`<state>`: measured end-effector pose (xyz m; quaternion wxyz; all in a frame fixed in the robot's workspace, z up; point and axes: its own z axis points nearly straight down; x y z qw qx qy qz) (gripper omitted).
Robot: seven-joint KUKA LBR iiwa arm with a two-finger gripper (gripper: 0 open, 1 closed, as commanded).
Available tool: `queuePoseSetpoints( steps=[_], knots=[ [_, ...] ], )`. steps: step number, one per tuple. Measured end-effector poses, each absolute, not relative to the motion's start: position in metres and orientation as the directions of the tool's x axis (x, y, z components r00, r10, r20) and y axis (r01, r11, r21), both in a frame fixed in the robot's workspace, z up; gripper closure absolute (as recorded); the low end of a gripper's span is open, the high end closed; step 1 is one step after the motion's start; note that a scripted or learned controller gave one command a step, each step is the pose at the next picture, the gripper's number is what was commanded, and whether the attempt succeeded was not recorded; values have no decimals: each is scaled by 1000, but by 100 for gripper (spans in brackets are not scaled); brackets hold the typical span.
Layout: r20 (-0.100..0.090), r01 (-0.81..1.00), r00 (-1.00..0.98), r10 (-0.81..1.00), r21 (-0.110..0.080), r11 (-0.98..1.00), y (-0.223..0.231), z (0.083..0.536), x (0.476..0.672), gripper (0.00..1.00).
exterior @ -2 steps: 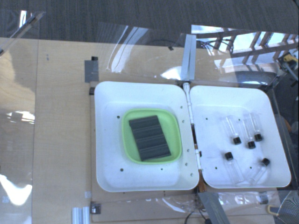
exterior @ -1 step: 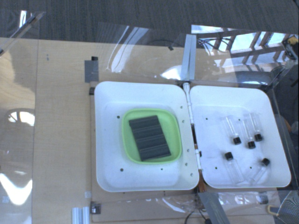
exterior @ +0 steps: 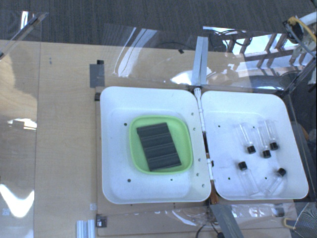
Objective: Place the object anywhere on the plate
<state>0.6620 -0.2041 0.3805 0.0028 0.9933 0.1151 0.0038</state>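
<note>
The dark grey ribbed rectangular block (exterior: 158, 147) is lying flat on the lime-green square plastic plate (exterior: 134, 133), slightly skewed to the plate's edges and sitting inside its rim, so the task is looking finished as things stand. What could go wrong from here, in my judgement, is mostly a disturbance. If the program is running another grasp, a descent onto the plate could be nudging the block toward the rim or tipping the light plate, and a lift could be carrying the block off again. The block's grooved top is offering poor purchase, so a half-grip that drags it is a real risk.

How far open the gripper is, and whether it is holding or touching anything, I cannot tell from this view. Nothing is touching the block.

Moving outward, the plate is resting near the middle of the left shallow white bin (exterior: 114, 113), with bare white floor around it on all sides. The right shallow white bin (exterior: 223, 108), touching the left one along their shared edge, is holding five small clear vials with black caps (exterior: 251, 149), scattered in its right half and well apart from the plate. Both bins are sitting on the pale wooden bench (exterior: 59, 133).
</note>
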Motion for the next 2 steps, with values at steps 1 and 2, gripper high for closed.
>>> queuePoseSetpoints(
  steps=[1, 2],
  knots=[
    [3, 214, 977, 214, 2, -977, -204, 329, 664, 0],
    [4, 210, 978, 210, 2, -978, -203, 312, 663, 0]
  ],
)
